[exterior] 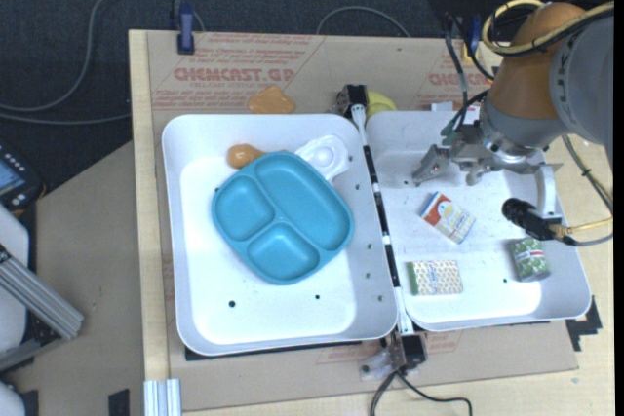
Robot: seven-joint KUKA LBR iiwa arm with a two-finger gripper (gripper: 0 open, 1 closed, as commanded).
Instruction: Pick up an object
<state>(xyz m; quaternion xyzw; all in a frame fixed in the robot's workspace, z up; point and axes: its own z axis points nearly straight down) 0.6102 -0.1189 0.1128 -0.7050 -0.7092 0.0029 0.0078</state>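
Camera view shows the claw [455, 165] spread open and grasping nothing above the right bin [565, 299], needing descent onto the small carton [447, 216].

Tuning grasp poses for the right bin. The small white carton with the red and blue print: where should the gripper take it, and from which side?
Probably top-down. The small carton lies flat and skewed in the right bin, apart from the green printed packet and the green block. Close the gripper across its short width at mid-length, turned to match the skew; its long edges look free.
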